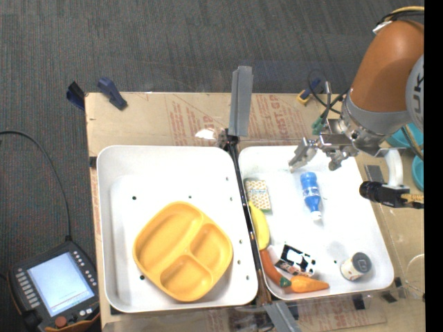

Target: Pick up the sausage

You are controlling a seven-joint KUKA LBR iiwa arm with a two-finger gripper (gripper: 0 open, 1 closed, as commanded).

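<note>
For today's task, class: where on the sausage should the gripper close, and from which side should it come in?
Probably the sausage's upper half, coming straight down from above. It lies flat and slanted along the right bin's left wall, its lower end tucked against the black-and-white toy and the carrot. The upper half has more free room, though the banana sits just above it. The gripper hovers at the bin's far edge.

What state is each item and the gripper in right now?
gripper: open, above the right bin's far edge, holding nothing
sausage: lying in the right bin, near corner
blue bottle: on its side
banana: lying flat
carrot: lying flat
yellow plate: upright in the left bin
</note>
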